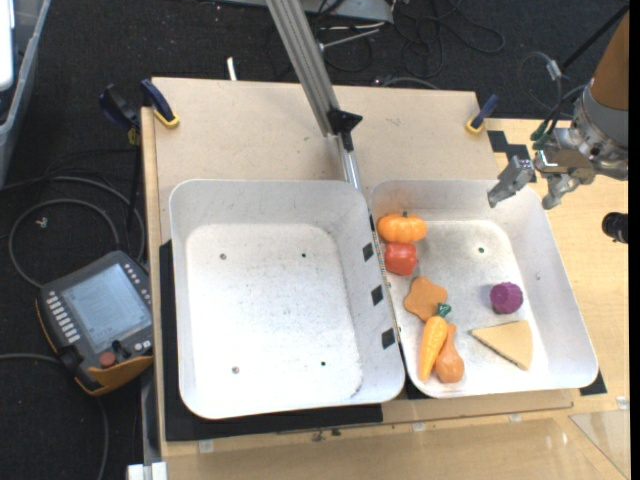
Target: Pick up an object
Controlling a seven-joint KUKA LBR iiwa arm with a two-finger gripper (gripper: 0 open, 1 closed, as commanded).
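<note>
The gripper (530, 190) hangs above the far right corner of the right bin (560, 288), fingers spread and holding nothing — the arm enters from the right, mostly cut off. Within that bin, a small pumpkin (401, 229) and tomato (400, 258) sit by its left wall; the carrot (432, 340), purple ball (506, 296) and cheese wedge (508, 343) lie nearer its front. The carrot half covers an orange piece — hard to identify.

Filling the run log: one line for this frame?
gripper: open, above right white bin | holding: nothing | purple round toy: in bin
</note>
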